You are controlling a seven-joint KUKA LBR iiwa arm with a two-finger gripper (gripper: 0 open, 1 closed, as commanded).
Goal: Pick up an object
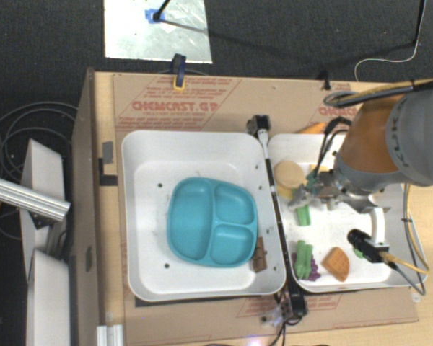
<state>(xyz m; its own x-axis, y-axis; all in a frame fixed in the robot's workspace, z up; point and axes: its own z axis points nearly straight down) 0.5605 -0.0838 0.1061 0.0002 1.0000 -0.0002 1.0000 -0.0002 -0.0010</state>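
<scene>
The tool sits low in the right bin, just above a green block; its state I cannot tell.

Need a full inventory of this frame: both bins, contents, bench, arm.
White bins: 2, side by side on the bench; left bin, right bin.
Divided plate: 1, teal, left bin centre.
Brown piece: 1, left bin, right wall.
Beige round item: 1, right bin, upper left.
Green piece: 1, right bin, below the pincer.
Green-and-purple item: 1, right bin, lower left.
Orange wedge: 1, right bin, bottom.
Cardboard sheet: 1, brown, under bins.
Arm: 1, grey with an orange band, over right bin.
Pincer: 1, above the green piece; grip unclear.
</scene>
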